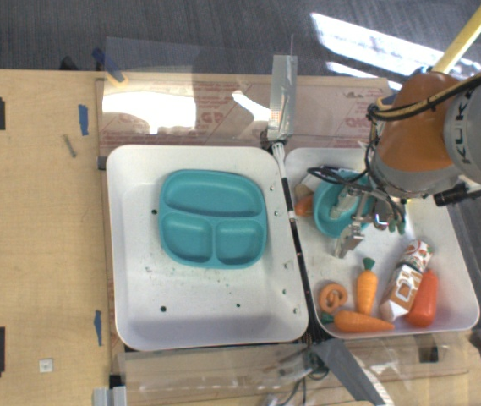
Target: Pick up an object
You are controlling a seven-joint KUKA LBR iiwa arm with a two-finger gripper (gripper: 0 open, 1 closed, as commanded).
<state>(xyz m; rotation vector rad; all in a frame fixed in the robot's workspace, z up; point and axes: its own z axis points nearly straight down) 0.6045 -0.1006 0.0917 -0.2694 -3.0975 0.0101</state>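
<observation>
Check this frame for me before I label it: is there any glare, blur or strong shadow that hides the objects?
Camera view: bright glare on the clear sheet behind the left bin and on the floor at top right; soft, even light in both bins, with faint shadows; the teal plate and carrots are sharp; the gripper is slightly soft and cluttered, so its fingers are hard to read.

Grey arm is reaching in from the right, orange band showing above the wrist. Gripper is pointing down and slightly left, hanging low.
</observation>
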